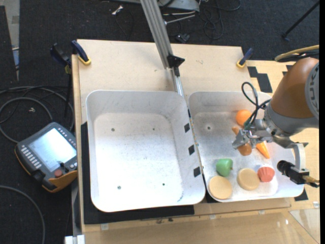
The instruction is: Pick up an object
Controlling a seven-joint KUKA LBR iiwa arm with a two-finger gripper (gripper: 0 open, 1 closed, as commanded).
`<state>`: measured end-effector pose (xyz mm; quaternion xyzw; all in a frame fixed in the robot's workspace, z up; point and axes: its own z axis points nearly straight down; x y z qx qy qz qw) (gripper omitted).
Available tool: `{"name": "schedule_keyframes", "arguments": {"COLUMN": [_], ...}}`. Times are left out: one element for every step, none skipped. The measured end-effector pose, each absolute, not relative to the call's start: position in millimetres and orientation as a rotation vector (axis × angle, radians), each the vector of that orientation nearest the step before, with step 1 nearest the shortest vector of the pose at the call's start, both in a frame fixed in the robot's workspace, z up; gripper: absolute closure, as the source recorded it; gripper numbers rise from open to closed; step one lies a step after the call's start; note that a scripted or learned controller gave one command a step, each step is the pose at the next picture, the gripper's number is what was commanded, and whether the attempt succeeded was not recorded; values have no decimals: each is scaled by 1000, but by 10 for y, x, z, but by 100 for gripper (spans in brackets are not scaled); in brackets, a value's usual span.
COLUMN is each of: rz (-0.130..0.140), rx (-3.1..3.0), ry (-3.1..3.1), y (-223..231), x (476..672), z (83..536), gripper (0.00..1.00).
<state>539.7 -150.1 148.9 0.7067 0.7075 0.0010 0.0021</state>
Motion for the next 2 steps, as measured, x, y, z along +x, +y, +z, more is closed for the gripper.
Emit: {"name": "schedule_keyframes", "arguments": {"rz": [4, 3], "rx": [2216, 2216], "ry": [2219, 2221], "y": [-1517, -1517], "x": [5313, 5326], "z": [2040, 2295], "gripper": [100, 100]}}
